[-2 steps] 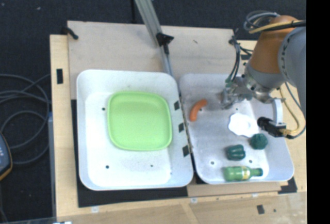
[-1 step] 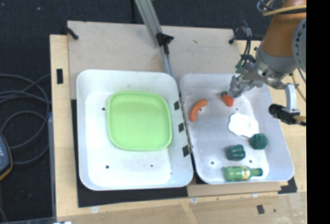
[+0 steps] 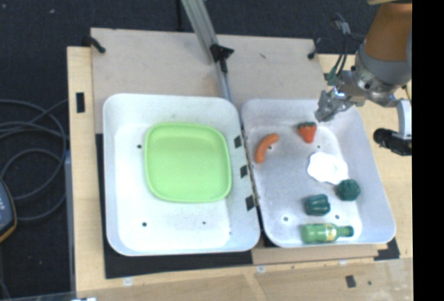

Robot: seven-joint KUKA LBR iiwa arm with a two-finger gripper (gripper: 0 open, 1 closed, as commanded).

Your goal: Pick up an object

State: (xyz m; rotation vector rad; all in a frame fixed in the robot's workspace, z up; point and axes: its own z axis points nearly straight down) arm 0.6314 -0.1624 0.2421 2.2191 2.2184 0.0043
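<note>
Pincer (image 3: 326,112) hovers just above-right of red strawberry (image 3: 307,132) in right bin (image 3: 371,154), likely lining up a pick; finger state can't tell; carrot (image 3: 266,146) left of strawberry, white cloth (image 3: 326,167) below it.

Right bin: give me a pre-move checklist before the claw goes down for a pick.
1. Claw over the right bin, near its far edge: ok.
2. Nearest target, the small red item, just beside the claw: ok.
3. Nothing between the claw's tips: cannot tell.
4. Orange piece lies apart from the red item: ok.
5. White lump touching the dark green ball: cannot tell.
</note>
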